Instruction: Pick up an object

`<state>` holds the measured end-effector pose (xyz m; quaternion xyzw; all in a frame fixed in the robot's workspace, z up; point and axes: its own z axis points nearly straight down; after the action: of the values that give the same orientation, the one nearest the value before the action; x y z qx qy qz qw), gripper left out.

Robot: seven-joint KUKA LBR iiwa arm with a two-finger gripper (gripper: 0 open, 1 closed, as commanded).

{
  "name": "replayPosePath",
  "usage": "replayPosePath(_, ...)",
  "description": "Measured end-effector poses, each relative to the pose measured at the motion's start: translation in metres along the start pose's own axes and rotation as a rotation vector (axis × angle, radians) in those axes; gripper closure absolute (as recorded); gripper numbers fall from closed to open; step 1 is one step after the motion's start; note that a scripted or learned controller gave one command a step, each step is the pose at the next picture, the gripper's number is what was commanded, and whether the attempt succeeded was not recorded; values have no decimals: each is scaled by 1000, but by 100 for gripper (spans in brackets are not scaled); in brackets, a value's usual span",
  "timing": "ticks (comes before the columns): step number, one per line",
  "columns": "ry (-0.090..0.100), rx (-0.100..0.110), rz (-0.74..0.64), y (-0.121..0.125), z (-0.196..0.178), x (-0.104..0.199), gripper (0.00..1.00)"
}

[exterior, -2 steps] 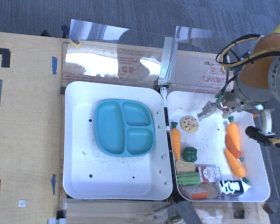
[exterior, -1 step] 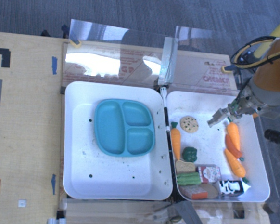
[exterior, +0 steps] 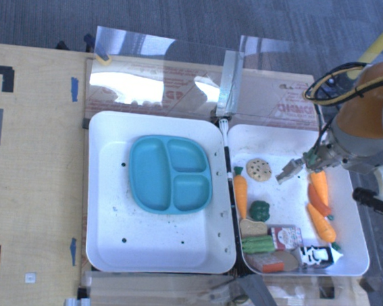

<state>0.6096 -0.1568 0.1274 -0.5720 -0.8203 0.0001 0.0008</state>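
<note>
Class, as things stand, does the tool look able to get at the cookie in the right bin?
Probably yes. The cookie lies flat on bare bin floor with nothing on top, and the tool hangs just to its right, over the same bin.

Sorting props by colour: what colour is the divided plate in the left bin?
Teal-blue, plain; the camera view shows the divided plate clearly.

We could not tell how the gripper [exterior: 303, 166] stood, its tip being small and blurred above the right bin [exterior: 361, 225]. The arm [exterior: 366, 110] was cut off at the right edge. Packets [exterior: 273, 249] along that bin's front wall overlapped, their labels unreadable.
</note>
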Motion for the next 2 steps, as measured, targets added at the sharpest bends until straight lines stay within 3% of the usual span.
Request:
replayPosePath(1, -2, -1, 96, -47, -12, -45, 0)
replayPosePath(2, 7, -10, 160, -58, 31, -37, 0)
